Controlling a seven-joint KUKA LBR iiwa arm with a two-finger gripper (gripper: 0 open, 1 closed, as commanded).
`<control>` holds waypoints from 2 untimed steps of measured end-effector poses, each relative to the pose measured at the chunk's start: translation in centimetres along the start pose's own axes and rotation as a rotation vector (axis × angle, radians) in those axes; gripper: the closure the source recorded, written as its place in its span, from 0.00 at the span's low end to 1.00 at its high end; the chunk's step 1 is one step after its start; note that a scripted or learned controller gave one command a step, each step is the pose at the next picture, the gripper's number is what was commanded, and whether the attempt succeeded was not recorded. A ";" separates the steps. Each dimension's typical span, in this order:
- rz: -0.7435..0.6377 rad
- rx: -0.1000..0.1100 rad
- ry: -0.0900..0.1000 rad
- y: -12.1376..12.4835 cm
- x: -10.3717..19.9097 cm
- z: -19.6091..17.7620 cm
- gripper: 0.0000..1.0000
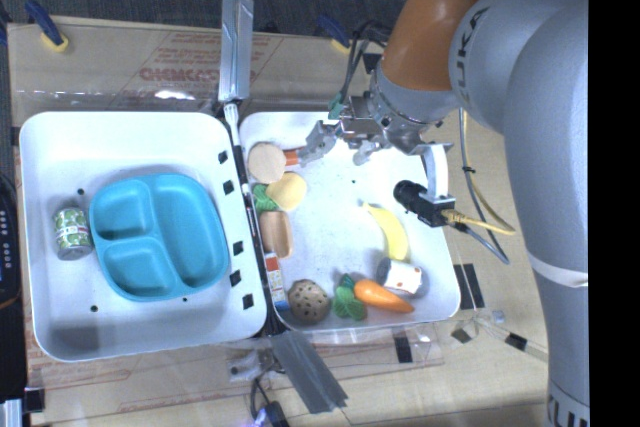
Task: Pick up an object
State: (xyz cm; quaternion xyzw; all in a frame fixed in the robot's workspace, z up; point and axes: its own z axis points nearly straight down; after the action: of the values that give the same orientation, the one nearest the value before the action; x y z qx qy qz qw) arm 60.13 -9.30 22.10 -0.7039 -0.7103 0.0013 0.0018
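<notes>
Carrot (381,295) and speckled ball (308,300) sit along the right bin's (440,287) near edge. Gripper (340,141) hangs open and empty near the far-left corner, beside the round bread roll (266,160). Probably light, rigid plastic, slippery; pinch across its middle.

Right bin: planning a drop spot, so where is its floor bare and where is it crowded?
The right bin is bare in its middle, between the lemon and the banana. Its left edge and near corner, with the carrot, are crowded. The left bin has bare floor beyond the blue tray.
</notes>
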 end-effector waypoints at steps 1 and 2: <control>-0.020 -0.001 0.000 -3.2 -1.7 13.0 0.00; -0.014 -0.003 0.000 3.1 -3.0 12.9 0.00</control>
State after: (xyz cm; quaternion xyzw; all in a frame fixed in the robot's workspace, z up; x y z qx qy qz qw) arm 63.22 -12.29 9.21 -0.6988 -0.7153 0.0003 0.0005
